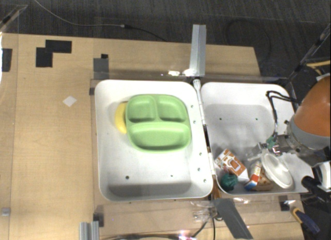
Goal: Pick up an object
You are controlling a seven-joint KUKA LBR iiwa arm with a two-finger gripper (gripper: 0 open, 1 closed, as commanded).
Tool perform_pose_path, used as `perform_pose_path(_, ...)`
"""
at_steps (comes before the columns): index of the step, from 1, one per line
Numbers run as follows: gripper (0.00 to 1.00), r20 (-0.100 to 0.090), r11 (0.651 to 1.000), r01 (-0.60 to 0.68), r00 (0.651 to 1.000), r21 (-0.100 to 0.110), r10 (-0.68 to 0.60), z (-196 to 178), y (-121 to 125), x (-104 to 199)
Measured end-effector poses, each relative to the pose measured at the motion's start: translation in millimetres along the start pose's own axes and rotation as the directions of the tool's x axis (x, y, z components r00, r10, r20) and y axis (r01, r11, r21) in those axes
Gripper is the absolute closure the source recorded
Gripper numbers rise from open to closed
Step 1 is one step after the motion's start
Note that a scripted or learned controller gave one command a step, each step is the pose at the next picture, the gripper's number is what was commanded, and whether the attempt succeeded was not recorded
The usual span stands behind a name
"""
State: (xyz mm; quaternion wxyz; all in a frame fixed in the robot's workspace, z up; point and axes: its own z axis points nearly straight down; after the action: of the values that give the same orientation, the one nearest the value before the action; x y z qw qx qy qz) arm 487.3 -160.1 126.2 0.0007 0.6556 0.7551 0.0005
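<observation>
In the right bin (243,107) a small heap lies along the near edge. It holds an orange and white packet (231,163), a teal lump (228,181), a small tube with a blue end (254,176) and a white round lid (276,171). My gripper (271,147) reaches in from the right and hangs low just above the lid's far side, beside the tube. Nothing shows as held in it. The arm's orange band (316,107) sits above it at the frame's right edge.
The left bin (150,174) bears a green divided plate (156,121) with a yellow object (120,117) poking out from under its left side. A metal post (198,50) stands behind the wall where the bins meet. Black cables (274,104) loop near the arm.
</observation>
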Motion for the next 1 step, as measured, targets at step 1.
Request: perform_pose_path(1,0.0,0.012,0.888,0.46,0.888,-0.01,-0.46,29.5,6.3,14.0)
